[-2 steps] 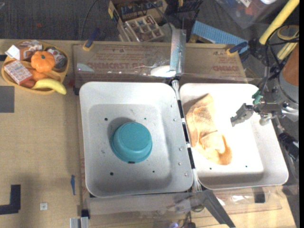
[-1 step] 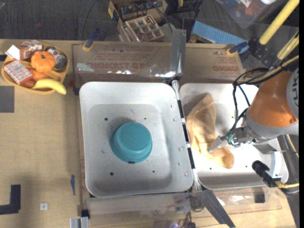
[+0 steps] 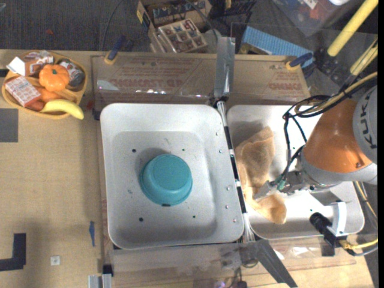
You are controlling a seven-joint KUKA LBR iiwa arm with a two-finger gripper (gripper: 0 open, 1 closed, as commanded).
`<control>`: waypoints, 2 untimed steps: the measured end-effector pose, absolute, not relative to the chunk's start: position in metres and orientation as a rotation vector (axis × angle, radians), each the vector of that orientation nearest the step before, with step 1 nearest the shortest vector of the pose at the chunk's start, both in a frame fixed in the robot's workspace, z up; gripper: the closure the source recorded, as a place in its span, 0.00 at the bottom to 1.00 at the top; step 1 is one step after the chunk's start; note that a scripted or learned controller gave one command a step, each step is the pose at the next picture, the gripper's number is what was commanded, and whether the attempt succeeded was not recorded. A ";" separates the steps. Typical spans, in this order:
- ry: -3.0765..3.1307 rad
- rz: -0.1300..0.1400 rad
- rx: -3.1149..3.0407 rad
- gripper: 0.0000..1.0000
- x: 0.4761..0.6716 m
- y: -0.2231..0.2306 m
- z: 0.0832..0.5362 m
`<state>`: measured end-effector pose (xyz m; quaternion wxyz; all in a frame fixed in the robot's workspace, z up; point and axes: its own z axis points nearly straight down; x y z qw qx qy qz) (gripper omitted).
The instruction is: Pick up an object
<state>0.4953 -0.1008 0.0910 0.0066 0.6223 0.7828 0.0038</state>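
Over right bin (image 3: 354,218) | pincer (image 3: 270,188) touching tan cloth (image 3: 257,161); grip state indiscernible | teal bowl (image 3: 167,179) left bin (image 3: 120,137)

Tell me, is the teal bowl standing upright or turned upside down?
Upside down. The teal bowl in the left bin shows its flat base on top, and no hollow is visible.

A tan wooden bench (image 3: 48,191) stands before a dark, cluttered floor (image 3: 60,11).

The grey arm (image 3: 360,143) reaches in from the right, its orange band (image 3: 336,146) bulking large at mid-depth. Below the band the wrist angles down and leftward, ending in the tool (image 3: 268,189), which points left and sits low
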 end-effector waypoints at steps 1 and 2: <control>2.373 0.001 2.057 0.00 0.485 -0.079 0.185; 2.417 0.009 1.996 0.00 0.482 -0.110 0.092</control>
